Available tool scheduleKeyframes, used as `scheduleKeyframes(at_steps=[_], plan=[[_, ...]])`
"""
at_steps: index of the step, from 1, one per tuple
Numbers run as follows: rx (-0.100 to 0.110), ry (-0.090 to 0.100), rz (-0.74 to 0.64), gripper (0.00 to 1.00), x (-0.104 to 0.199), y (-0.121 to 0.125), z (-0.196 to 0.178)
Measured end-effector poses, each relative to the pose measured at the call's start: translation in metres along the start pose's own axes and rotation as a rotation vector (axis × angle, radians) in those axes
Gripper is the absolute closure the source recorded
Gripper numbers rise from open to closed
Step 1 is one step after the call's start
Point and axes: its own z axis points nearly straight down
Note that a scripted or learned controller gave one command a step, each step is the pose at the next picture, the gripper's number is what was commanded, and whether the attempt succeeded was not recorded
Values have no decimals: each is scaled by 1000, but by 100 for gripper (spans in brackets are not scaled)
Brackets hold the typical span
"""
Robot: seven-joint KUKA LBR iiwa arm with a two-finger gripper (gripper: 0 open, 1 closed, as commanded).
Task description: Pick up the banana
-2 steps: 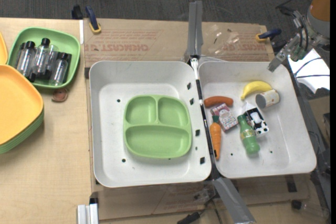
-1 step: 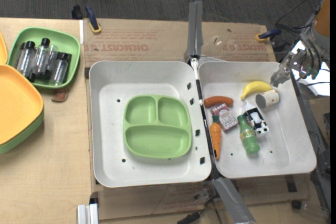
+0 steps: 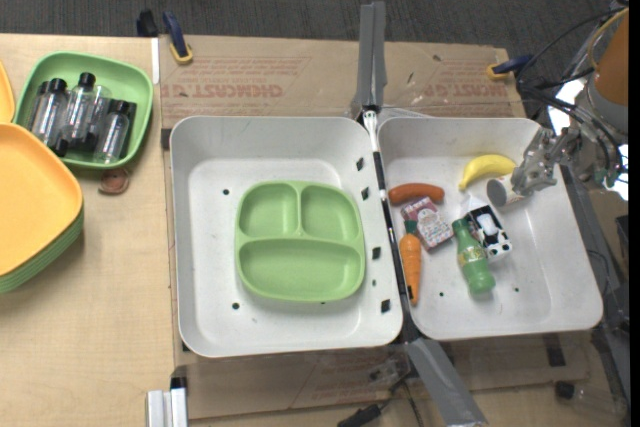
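Note:
The yellow banana lies in the upper part of the right bin, curved, with its tip pointing down-left. My gripper hangs just to the right of the banana's right end, near the bin's right wall, and looks slightly above the floor. Nothing shows as held by it. The arm's orange band sits at the frame's right edge.
The right bin also holds a small grey cylinder right below the banana, a sausage, a pink packet, a carrot, a green bottle and a black-and-white item. A green divided plate lies in the left bin.

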Motion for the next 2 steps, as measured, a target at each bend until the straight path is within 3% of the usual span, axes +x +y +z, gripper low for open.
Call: scheduleKeyframes(at_steps=[1, 2], plan=[[0, -4, -71, 100, -52, 23, -48], [-1, 0, -315, 100, -33, 21, -34]])
